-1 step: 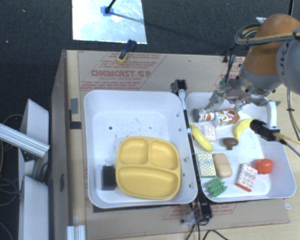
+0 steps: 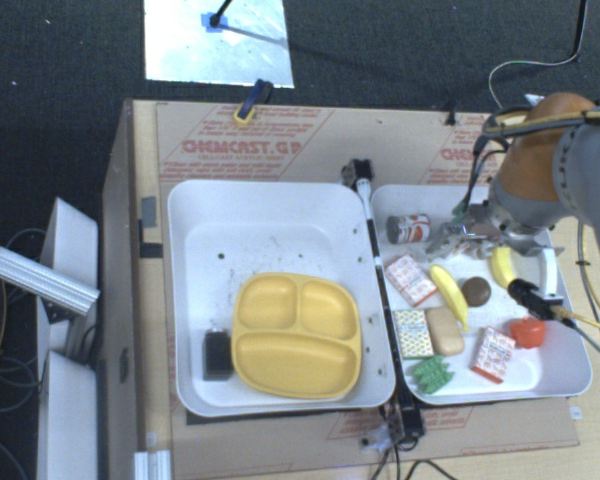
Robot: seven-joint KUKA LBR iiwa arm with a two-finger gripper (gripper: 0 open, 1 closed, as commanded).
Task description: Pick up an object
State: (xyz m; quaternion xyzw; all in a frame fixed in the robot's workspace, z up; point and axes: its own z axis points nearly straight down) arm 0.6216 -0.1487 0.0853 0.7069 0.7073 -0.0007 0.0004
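An overhead, slanted view is showing a table (image 2: pixel 280 133) carrying two shallow white bins side by side. The left bin (image 2: pixel 195 268) is holding a yellow divided tray (image 2: pixel 298 333) with a small black block (image 2: pixel 217 354) just beside its left edge. The right bin (image 2: pixel 570 363) is holding the loose objects: a red-and-white can (image 2: pixel 410 229) near the top left corner, and below it a yellow banana (image 2: pixel 449 293) lying on a slant from upper left to lower right. The grey arm is reaching in from the right, and its pincer (image 2: pixel 463 233) is hovering low, just right of the can and just above the banana's upper tip. Whether the pincer is apart or together cannot be told here, and nothing is visibly held. The banana appears the nearest candidate, lying just below the pincer.
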